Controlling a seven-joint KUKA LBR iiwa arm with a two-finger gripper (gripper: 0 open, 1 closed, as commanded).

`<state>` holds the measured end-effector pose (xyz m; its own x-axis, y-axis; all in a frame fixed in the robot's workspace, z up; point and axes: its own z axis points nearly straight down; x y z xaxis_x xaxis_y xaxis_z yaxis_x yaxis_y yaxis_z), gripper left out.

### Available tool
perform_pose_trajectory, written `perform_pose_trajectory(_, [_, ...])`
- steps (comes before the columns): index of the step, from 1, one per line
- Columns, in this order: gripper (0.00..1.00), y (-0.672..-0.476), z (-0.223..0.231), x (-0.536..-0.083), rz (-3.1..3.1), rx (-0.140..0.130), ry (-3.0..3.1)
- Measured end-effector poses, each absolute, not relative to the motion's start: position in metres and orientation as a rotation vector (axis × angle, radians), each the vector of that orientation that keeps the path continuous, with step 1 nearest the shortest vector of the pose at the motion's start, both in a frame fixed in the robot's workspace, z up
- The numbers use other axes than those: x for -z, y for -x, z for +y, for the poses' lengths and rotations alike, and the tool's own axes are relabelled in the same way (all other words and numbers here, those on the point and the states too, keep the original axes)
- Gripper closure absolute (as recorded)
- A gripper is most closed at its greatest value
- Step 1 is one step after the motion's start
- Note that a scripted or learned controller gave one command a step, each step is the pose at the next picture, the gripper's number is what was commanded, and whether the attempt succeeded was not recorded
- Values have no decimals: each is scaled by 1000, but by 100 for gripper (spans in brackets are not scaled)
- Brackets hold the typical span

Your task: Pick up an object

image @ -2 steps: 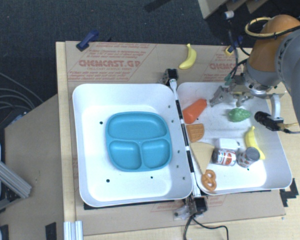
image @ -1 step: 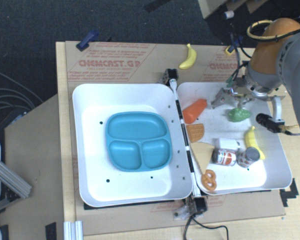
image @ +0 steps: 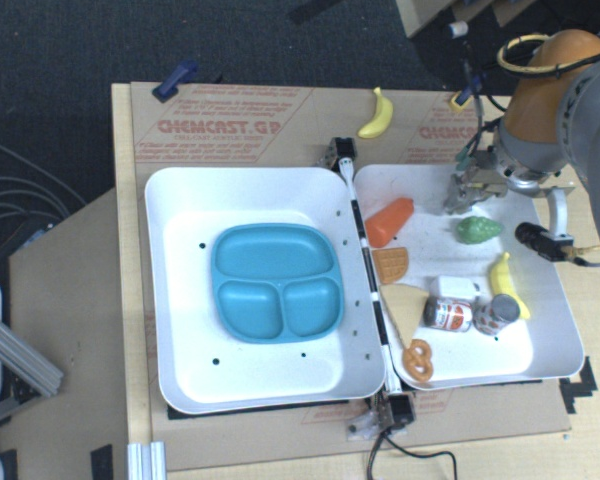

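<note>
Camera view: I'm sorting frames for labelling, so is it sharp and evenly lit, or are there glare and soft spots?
Camera view: even, soft lighting; mild glare on the right bin; faint shadows beside the blue tray; gripper slightly soft and indistinct.

tray (image: 276,278) — in left bin (image: 170,298)

Arm (image: 570,88) cut by right edge — jaws too blurred.
</note>
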<state>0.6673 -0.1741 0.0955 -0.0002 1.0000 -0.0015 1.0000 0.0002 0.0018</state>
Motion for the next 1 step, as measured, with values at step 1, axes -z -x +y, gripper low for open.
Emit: perform_pose_trajectory(1, [0,-667,-174,-95,2220,0,-2220])
